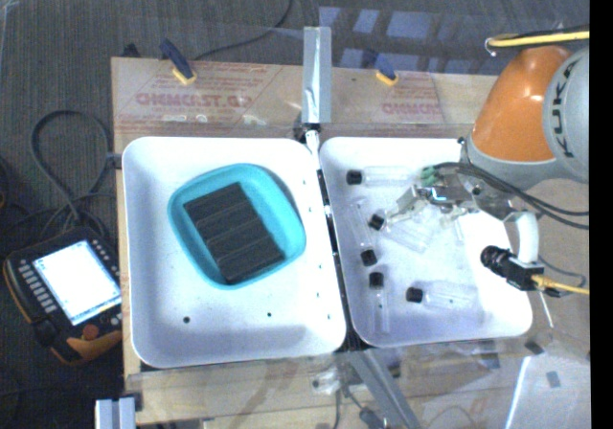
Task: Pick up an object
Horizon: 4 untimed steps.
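The right bin holds several small clear plastic pieces with black caps, among them ones at the upper left, the left middle and near the front. A clear flat piece lies near the bin's middle. My gripper hangs over the upper middle of this bin, just above and right of that clear piece, under the grey and orange arm. I see nothing clearly held. In the left bin a blue bowl carries a black ribbed block.
A metal post stands at the back between the bins. Two blue clamps grip the cardboard-covered back edge. A handheld screen unit lies on the floor at the left. Cables and a white hose trail off the arm over the right bin's right side.
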Motion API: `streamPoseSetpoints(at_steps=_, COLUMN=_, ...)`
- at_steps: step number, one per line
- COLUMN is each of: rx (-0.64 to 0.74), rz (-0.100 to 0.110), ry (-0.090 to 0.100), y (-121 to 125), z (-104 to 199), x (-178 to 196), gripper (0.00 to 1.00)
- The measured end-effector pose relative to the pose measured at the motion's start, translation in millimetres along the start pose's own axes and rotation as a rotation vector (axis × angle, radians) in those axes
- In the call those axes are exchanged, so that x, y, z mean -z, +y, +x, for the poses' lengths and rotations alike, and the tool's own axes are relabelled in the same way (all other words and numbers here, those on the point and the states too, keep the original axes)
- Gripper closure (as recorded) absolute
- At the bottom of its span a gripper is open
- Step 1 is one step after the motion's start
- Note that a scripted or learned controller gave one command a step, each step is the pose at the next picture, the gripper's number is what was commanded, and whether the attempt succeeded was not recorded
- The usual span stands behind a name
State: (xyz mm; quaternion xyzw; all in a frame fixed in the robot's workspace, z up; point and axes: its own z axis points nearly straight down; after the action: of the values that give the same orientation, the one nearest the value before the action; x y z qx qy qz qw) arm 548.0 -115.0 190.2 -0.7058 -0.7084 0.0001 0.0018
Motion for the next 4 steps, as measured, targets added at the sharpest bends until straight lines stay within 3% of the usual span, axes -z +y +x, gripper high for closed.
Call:
streamPoseSetpoints(at_steps=1, rx=0.040, rz=-0.001, ry=-0.004, y=36, z=9, x=-97, gripper=0.00)
streamPoseSetpoints(at_steps=2, rx=0.072, rz=-0.013, ry=-0.004, y=69, z=6, x=-100, gripper=0.00)
streamPoseSetpoints(at_steps=3, rx=0.071, rz=-0.017, ry=-0.001, y=70, z=6, x=-89, gripper=1.00)
streamPoseSetpoints(at_steps=4, rx=0.071, rz=-0.017, ry=-0.001, y=70, z=6, x=-89, gripper=0.00)
